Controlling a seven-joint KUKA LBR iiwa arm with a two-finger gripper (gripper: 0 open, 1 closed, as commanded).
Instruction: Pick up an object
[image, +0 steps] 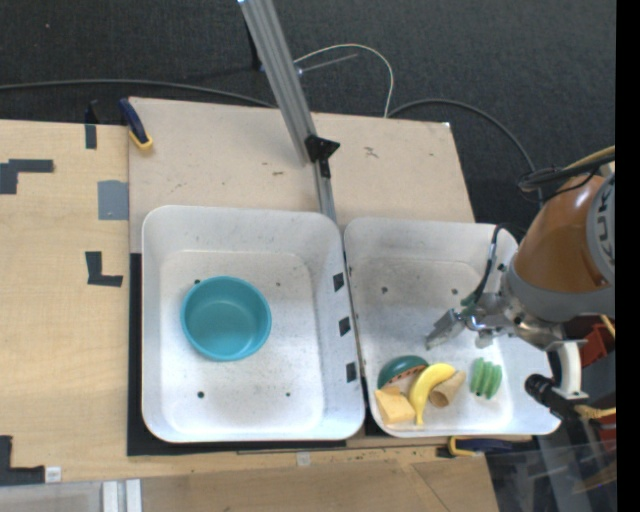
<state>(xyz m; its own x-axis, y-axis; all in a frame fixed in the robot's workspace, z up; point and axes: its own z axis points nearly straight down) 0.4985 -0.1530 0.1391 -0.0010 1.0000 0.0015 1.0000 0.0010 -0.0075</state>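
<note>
The right bin (420, 250) holds a cluster of small things at its front edge. A yellow banana (430, 385) lies there, beside a dark green round piece (402, 368) and a tan block (393, 406). A green ribbed piece (486, 378) sits to the banana's right. My gripper (462, 335) hangs over the right bin's right half, just behind the banana and the green ribbed piece. Its fingers are spread open and nothing is between them. In the left bin (160, 300) stands a teal bowl (226, 318).
A grey pole (285, 80) slants down from the top to the gap between the bins. The orange-banded arm (565, 250) covers the right bin's right rim. Cables run across the dark floor behind the bench.
</note>
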